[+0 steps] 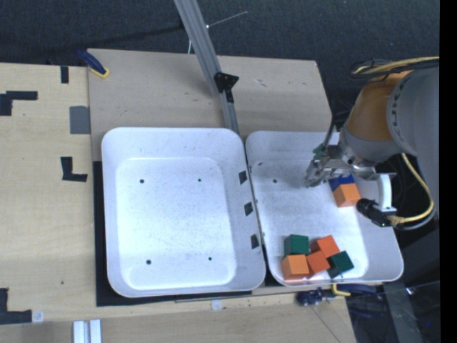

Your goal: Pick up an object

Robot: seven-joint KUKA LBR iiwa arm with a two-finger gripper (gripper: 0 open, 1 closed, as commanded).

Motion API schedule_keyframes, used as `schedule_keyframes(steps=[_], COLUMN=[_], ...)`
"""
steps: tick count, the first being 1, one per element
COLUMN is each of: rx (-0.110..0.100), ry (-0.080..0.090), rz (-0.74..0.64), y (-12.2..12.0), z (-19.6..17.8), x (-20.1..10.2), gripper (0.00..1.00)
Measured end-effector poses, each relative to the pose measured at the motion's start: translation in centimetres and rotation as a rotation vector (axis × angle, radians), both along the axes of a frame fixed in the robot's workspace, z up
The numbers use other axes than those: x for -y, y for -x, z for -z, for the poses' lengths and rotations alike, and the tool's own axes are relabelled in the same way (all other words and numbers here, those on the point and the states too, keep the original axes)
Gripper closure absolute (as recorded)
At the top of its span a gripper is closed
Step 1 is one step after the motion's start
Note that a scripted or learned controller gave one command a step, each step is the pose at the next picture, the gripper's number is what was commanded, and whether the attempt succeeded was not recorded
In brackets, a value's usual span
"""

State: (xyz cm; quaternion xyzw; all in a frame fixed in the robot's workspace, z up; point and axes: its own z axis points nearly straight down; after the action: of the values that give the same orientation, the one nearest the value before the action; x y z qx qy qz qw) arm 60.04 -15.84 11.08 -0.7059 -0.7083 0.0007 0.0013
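Observation:
My gripper (315, 174) hangs over the upper middle of the right bin (296, 209), at the end of the grey arm with its orange band (371, 116). Just right of it, an orange block (348, 195) lies against a small blue block (338, 183), partly under the wrist. A cluster lies at the bin's near end: a green block (296, 245), an orange block (327, 246), a larger orange block (295, 266), a red-orange block (317, 263) and a dark green block (341, 263). I see nothing held in the gripper.
The left bin (178, 213) stands beside the right one, their rims touching. A grey metal pole (207, 48) slants down from the top to the bins' far edge. Cables (418, 191) loop at the arm's right side.

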Motion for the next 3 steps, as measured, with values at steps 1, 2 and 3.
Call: schedule_keyframes(steps=[1, 2, 3], rx=[0.008, 0.008, 0.009], ry=[0.001, 0.003, 0.003], rz=[0.0, 0.001, 0.001], y=[-0.3, -0.3, -0.6], z=[-5.7, -11.2, -17.5], x=[-1.0, 0.0, 0.2], gripper=[1.0, 1.0, 1.0])
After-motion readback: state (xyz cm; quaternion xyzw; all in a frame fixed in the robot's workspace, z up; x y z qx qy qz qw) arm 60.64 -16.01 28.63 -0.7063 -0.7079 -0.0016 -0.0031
